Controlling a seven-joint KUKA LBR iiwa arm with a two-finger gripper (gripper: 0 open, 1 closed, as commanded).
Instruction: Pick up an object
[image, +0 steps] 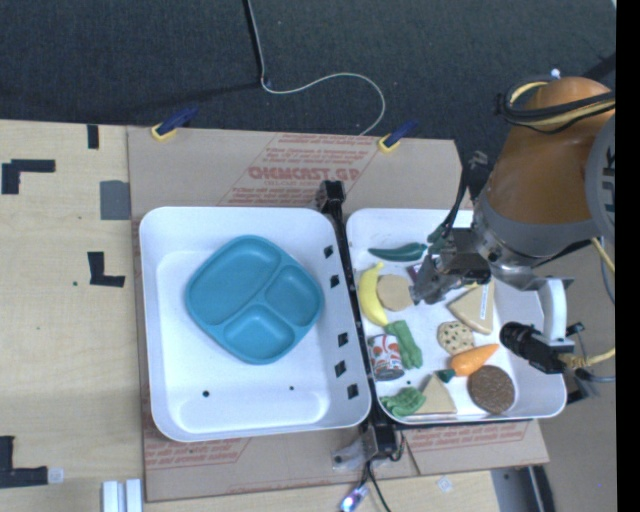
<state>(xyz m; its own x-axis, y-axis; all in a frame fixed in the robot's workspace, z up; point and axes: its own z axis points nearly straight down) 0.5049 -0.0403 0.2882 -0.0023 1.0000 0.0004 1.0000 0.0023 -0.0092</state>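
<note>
- A round tan slice (394, 293) is seen in the right bin (545, 405), just beside the claw (428, 287) at its 9 o'clock.
- A wedge of cheese (475, 308) lies at the claw's 4 o'clock, close by.
- The claw is seen low over the upper middle of the right bin; nothing can be made out between its fingers, and whether they are wide or narrow cannot be told.
- A banana (370, 295) is laid along the left wall of that bin, touching the tan slice at its 9 o'clock.
- A green chili (396, 252) is found at the claw's 11 o'clock, near the top of the bin.
- A green pod (405, 341) and a small can (387, 357) lie at the claw's 7 o'clock.
- A cookie (454, 335) is placed at 5 o'clock of the claw; a carrot (472, 358) and a brown disc (491, 389) are further along the same direction.
- A leafy green piece (405, 402) rests against a pale wedge (437, 399) at the bin's bottom edge.
- A blue divided plate (254, 298) is held by the left bin (160, 240), well apart at the claw's 9 o'clock.
- Both bins are carried on cardboard (290, 170) over the surface (60, 350).
</note>
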